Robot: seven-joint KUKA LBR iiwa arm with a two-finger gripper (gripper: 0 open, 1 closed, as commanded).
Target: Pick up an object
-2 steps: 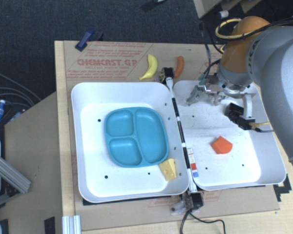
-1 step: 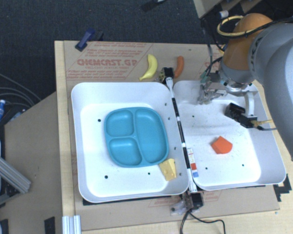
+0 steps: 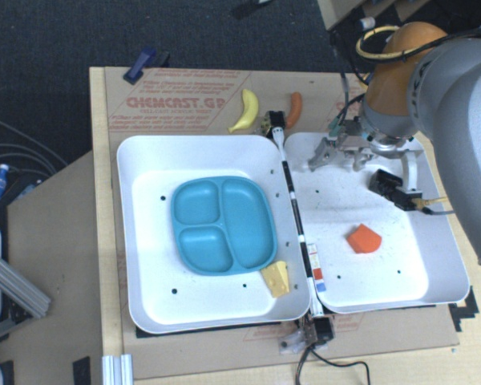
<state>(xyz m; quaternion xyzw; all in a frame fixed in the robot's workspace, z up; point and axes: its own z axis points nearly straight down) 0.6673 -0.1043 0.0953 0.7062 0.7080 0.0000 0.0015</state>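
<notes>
The orange block (image 3: 365,239) lies in the right bin (image 3: 441,283), its long axis running across, well below the gripper (image 3: 342,155), whose fingers spread open and hold nothing at the bin's far left corner.

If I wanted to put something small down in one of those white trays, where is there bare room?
Right bin: bare floor left of and in front of the orange block; its far end is crowded by the end effector. Left bin: the blue divided plate takes the middle and the yellow wedge its near right corner, leaving strips along the left and near walls.
</notes>
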